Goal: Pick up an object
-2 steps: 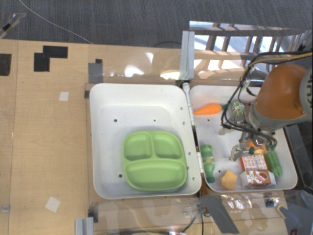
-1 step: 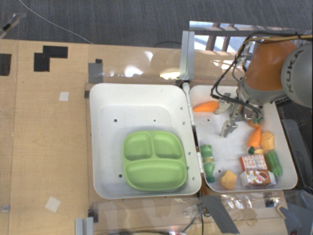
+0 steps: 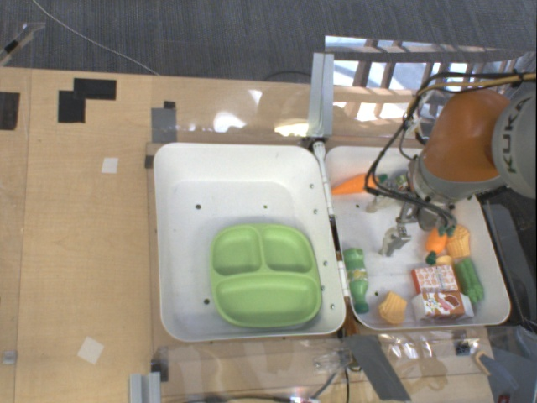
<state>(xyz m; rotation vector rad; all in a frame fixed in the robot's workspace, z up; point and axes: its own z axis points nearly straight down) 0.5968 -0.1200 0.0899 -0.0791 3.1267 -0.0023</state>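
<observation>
Nothing has been picked up yet. The gripper point(image 3: 396, 240) hangs in the right bin point(image 3: 495, 309), right of centre frame, fingers released and ungrasping; the carrot point(image 3: 349, 185) and green bottle point(image 3: 357, 277) lie nearby.

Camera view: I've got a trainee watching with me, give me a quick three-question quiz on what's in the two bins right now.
1. True or false: the green three-compartment plastic plate lies in the right white bin.
2. Which toy lies closest to the divider between the bins? A) orange toy carrot B) green toy bottle C) red-and-white toy carton
3. Fill in: the two-finger gripper hangs over the ____ bin.

Key:
1. False; it lies in the left white bin.
2. B
3. right
</observation>
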